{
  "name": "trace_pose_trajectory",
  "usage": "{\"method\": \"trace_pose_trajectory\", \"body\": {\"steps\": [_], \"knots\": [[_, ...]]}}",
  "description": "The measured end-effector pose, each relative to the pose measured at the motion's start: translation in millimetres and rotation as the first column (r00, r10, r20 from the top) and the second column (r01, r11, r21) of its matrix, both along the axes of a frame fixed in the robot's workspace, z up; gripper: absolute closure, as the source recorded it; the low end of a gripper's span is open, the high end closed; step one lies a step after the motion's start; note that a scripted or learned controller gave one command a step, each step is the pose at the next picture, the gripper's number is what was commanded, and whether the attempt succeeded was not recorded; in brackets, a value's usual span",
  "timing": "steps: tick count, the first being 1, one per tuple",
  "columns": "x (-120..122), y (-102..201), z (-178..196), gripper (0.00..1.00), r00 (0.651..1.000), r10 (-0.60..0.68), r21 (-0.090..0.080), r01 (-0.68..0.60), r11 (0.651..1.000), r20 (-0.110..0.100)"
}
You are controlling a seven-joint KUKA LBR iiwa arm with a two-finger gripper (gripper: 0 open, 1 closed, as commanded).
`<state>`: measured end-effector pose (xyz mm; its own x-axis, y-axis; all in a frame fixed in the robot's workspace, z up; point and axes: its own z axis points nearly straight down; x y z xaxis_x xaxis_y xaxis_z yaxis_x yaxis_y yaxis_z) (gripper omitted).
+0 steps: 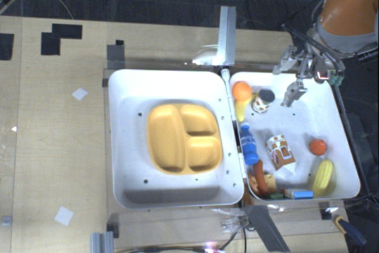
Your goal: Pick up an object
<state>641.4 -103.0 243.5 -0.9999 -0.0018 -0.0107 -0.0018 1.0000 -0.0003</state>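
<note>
tool (pixel 294 92) jaws apart, empty | nearest: dark disc (pixel 267 95), orange ball (pixel 241 90)

Bench (pixel 53 127) (wooden) with two bins (pixel 118 127)

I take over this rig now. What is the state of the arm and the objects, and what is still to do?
End effector: above the back of the right bin, holding nothing I can see.
Right bin: orange ball, blue bottle, small carton, red ball, yellow corn and more along the front.
Left bin: yellow divided tray.
Done: nothing picked.
Left: grasp one object and lift it.
</note>
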Motion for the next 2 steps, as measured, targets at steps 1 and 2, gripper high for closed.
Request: {"method": "trace_pose_trajectory", "body": {"steps": [1,2], "knots": [[29.7,20.7,68.3,0.0,0.995,0.098,-0.001,-0.098,0.995,0.006],[15.9,-23.7,-87.7,0.0,0.999,-0.042,0.002,0.042,0.999,-0.012]]}}
